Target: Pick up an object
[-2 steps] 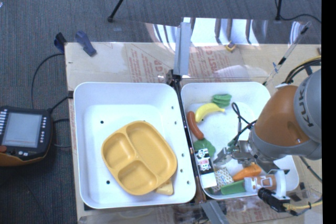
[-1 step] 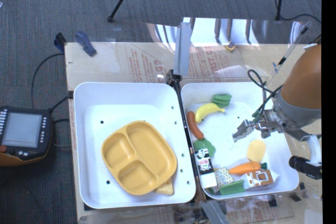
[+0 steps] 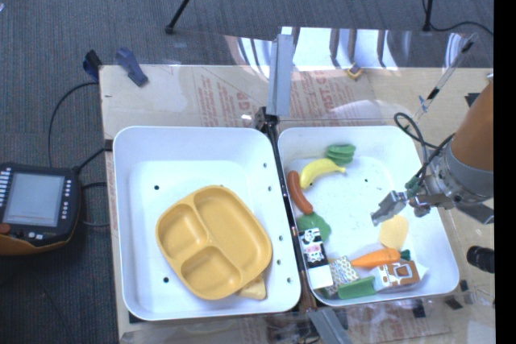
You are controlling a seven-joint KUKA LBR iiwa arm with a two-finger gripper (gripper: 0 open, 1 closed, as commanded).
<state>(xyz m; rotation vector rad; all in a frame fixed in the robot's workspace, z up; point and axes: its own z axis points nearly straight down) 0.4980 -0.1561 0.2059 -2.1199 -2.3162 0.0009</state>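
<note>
Overhead, the grey robot arm's end effector (image 3: 393, 208) hovers in the right white bin (image 3: 367, 142), just above a pale yellow chip-shaped piece (image 3: 394, 233); its grip state is unclear.

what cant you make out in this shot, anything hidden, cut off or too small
- Gripper, camera view: finger state too small and blurred to read.
- Arm: cut off by the right edge.
- Pale yellow piece: mostly under the yellow tray.
- Small cartons in the right bin: print too small.

Teach pendant (image 3: 34, 205) on floor, left
</note>
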